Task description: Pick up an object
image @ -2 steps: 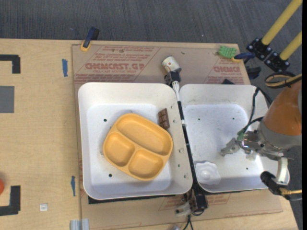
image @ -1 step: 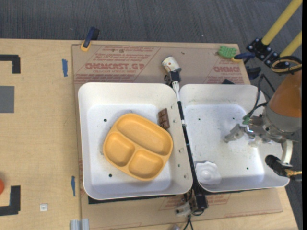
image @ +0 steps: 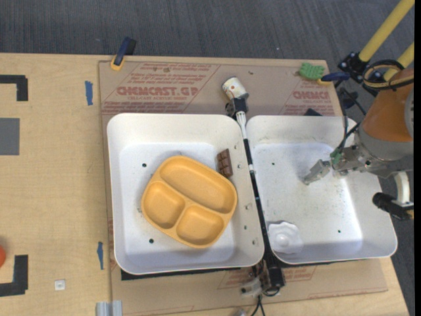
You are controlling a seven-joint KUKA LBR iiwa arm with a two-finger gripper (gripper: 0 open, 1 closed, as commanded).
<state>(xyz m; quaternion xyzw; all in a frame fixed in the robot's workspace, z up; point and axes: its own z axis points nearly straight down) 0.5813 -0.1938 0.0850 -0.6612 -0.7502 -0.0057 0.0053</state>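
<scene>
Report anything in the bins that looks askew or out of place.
The yellow divided plate lies turned at an angle to the left bin. A small brown block is wedged at that bin's right wall. A white object sits in the right bin's near-left corner.

- The yellow divided plate [image: 189, 201] looks like smooth plastic, a bit shiny.
- Both white bins [image: 125, 176] look like smooth plastic with small dark specks.
- The brown board [image: 164, 87] under them looks like matt cardboard.
</scene>
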